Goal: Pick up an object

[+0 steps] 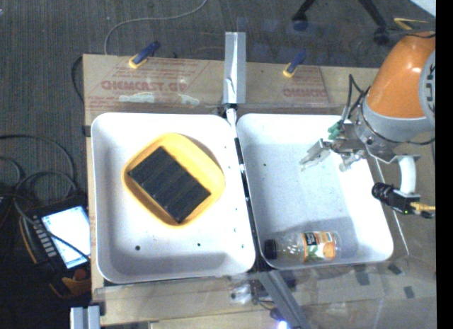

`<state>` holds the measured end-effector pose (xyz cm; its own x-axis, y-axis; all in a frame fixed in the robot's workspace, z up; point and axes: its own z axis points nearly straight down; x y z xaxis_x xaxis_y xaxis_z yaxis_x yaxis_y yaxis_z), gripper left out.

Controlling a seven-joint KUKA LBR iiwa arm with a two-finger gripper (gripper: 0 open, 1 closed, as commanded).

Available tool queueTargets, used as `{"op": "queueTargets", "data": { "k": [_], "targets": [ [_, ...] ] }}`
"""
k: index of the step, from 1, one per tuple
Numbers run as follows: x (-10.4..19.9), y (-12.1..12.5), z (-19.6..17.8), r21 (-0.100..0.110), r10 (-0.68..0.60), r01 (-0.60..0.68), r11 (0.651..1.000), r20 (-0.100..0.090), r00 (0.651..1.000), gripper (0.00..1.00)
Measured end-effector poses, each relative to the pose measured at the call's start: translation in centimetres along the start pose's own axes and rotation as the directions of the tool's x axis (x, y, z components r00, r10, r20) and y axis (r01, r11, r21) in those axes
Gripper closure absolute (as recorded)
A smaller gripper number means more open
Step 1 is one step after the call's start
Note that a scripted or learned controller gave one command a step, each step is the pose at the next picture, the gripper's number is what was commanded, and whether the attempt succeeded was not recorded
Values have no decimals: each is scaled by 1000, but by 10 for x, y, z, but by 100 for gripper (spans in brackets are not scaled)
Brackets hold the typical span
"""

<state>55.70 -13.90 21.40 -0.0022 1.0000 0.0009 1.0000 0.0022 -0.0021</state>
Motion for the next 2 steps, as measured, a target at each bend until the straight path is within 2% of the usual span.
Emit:
{"op": "queueTargets", "data": {
  "k": [1, 2],
  "targets": [
    [12, 16, -15, 0, 52, -52, 999, 0, 999, 0],
    [-27, -73, -40, -1, -126, 126, 992, 2, 992, 0]
  ]
}}
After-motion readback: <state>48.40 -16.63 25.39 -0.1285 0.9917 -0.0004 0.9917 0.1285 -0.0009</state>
